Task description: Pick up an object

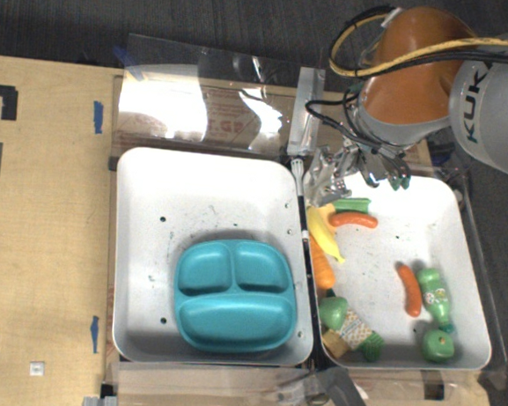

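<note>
A: Objects to pick lie in the right bin, none lifted yet?
B: None. The gripper hangs at upper centre, just above the red sausage; finger state unclear.

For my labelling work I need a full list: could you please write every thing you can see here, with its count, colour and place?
White shallow plastic bins: 2, white, side by side on the bench.
Teal divided plastic tray: 1, teal, left bin.
Yellow toy banana: 1, yellow, right bin, left wall.
Orange toy carrot: 1, orange, below the banana.
Red-orange toy sausages: 2, one near the top, one at right.
Green toy pieces: several, green, mostly along the lower part of the right bin.
Brown cardboard sheet: 1, tan, left of the bins.
Grey arm with orange band: 1, upper right.
Two-finger gripper: 1, metal, over the right bin's top left corner.
</note>
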Controlling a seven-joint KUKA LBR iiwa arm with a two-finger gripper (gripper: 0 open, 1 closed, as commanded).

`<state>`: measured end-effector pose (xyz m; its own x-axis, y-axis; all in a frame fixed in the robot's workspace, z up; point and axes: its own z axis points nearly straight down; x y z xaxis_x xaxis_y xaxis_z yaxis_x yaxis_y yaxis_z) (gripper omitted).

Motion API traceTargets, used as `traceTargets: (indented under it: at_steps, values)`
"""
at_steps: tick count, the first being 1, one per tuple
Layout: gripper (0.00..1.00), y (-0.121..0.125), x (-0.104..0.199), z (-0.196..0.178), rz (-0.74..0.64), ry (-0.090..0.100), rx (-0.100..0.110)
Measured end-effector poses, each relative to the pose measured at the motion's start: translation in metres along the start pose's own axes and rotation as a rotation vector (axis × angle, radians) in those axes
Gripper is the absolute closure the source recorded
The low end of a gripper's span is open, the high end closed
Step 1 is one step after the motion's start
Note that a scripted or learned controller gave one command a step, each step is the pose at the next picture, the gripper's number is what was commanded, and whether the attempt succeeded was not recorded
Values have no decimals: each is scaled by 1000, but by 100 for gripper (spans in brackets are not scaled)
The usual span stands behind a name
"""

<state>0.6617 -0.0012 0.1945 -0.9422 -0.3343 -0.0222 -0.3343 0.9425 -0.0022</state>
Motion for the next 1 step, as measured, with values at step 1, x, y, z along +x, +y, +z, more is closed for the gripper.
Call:
traceTargets:
  at_steps: [1]
  values:
    - [100, -9, -8, -81, 62, 1, 3]
